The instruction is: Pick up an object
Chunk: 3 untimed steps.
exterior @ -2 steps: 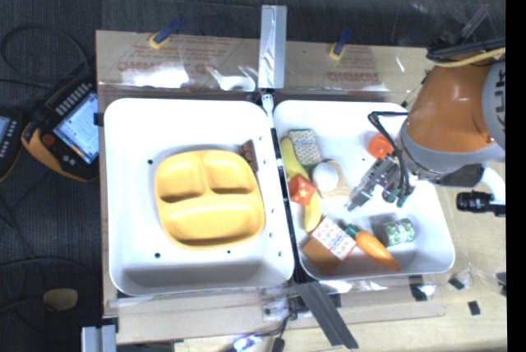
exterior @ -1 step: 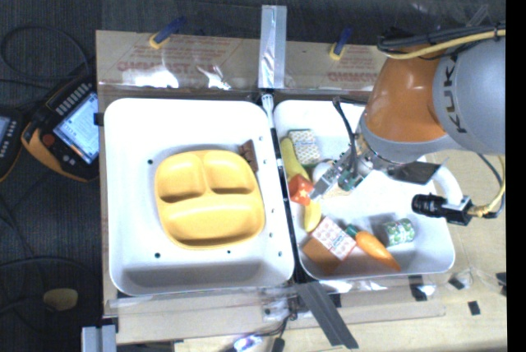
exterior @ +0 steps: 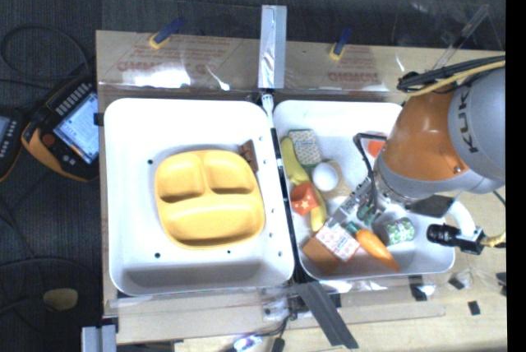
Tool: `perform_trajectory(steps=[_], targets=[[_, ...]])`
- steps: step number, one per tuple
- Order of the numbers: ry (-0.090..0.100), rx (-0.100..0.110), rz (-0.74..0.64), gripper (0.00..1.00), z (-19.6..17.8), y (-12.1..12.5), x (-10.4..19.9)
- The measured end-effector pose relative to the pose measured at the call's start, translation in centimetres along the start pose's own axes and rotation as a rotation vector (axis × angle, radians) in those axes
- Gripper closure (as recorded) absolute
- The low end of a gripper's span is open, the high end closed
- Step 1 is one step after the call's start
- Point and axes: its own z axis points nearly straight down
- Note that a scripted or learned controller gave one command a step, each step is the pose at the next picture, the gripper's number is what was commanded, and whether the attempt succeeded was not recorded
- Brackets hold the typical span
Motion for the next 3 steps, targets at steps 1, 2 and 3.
perform_trajectory(steps=[1,2,3], targets=[[-0.005,-0.013,0.443,1.00,1.8,1.6,-2.0],[-0.006,-0.011,0.682,1.00,1.8,3.2,-2.3],[0.002,0.005,0.663,1.00,-7.1,1.9,2.6]])
